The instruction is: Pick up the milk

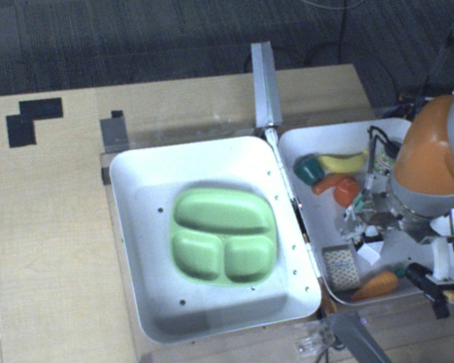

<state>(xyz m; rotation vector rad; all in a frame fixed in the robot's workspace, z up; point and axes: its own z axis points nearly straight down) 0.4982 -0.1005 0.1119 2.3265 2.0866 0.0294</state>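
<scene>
Arm w/ orange band reaches in from the right over the right bin (316, 144); gripper (366, 216) sits low among the toy food, can't tell its state or whether it has anything. Milk can't be picked out for sure. Nearby: yellow banana (344, 163), teal item (309, 169), red item (345, 191), orange carrot (375, 285), patterned packet (340, 267). Left bin (133, 233) has a green divided tray (221, 235) on the worktop (46, 271).

Pale wooden bench (54, 270) below dark carpet (102, 26).
</scene>
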